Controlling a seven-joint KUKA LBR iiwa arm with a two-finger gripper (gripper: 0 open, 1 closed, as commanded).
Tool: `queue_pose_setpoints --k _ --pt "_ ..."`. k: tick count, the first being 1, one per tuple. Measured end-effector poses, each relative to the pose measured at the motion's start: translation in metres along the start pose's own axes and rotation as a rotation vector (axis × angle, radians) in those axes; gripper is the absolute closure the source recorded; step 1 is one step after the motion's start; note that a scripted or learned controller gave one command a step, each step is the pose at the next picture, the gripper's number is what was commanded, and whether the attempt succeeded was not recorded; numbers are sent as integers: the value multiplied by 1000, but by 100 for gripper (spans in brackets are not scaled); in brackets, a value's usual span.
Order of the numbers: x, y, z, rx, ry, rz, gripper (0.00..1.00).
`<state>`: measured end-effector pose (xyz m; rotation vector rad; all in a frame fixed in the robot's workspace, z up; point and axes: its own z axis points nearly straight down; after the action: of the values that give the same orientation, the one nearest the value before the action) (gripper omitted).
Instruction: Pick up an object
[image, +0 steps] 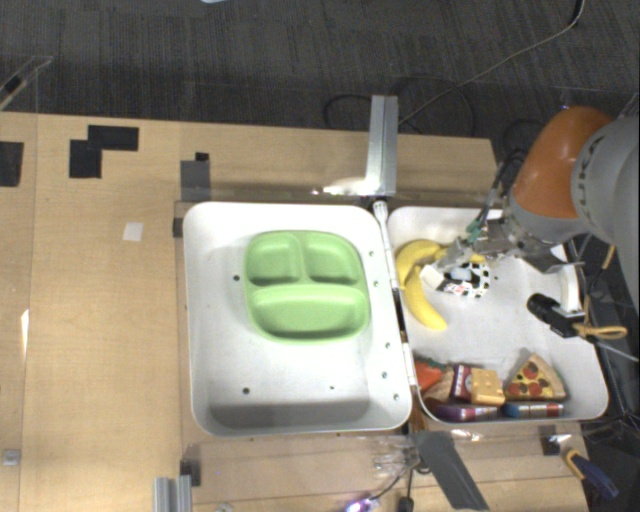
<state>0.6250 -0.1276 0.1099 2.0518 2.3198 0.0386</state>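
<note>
My gripper (460, 272) is low in the right bin (500, 318), in its upper left part, just right of a yellow banana (413, 283) that lies along the bin's left wall. The gripper's tip is close to the banana's upper end; I cannot tell whether they touch. Along the near wall of the same bin lie a toy pizza slice (536, 378), a tan bread-like piece (486, 384), a red item (428, 377) and a dark packet (459, 386). Nothing is visibly lifted.
A green divided plate (304, 283) rests in the left bin (215, 330). A metal post (383, 150) stands behind the wall between the bins. A thin red and blue stick (525, 408) lies at the right bin's near edge.
</note>
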Motion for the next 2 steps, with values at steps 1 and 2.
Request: queue_pose_setpoints --k 1,2 --pt "-3 15 1 12 7 -73 0" --pt "-30 26 2 19 16 83 0"
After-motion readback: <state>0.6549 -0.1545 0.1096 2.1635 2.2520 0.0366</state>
